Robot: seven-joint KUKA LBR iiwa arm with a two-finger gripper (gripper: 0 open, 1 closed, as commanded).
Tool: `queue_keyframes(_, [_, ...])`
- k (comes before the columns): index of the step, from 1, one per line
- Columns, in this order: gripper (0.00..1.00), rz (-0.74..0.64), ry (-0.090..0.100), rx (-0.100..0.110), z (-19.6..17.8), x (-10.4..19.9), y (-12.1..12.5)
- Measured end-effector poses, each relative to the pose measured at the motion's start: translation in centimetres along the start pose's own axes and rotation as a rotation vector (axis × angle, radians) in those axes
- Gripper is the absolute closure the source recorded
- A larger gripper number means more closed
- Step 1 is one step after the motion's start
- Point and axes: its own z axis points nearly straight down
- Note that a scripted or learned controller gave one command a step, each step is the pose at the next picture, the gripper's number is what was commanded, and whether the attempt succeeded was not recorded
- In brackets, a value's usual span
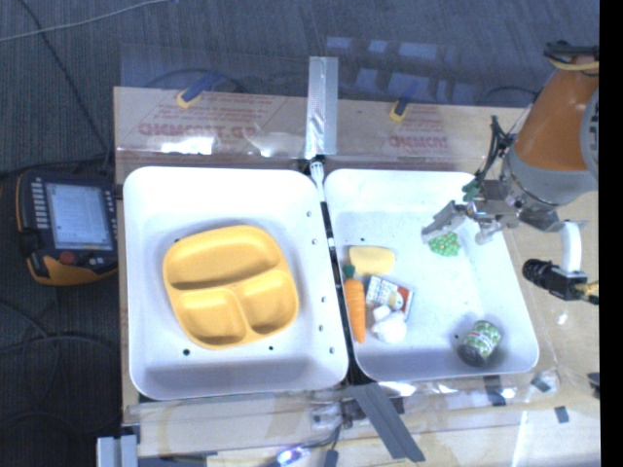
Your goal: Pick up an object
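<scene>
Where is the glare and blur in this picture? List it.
Camera view: glare washes the clear sheet behind the bins and the metal strip; the white right bin is bright, with soft shadows under the gripper and the can; the whole view is soft, so the snack packet label is unreadable; the yellow tray shows mild sheen.

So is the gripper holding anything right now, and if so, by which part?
Cannot be told. The gripper sits over the right bin, right beside the green object, but nothing shows between its fingers.
</scene>
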Motion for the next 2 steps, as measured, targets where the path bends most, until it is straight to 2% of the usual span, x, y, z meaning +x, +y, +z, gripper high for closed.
queue_keyframes(1, [0.0,0.019,0.003,-0.006,9.6,-4.5,2.3])
queue_keyframes(2, [0.0,-0.039,0.005,-0.011,10.6,-4.6,5.2])
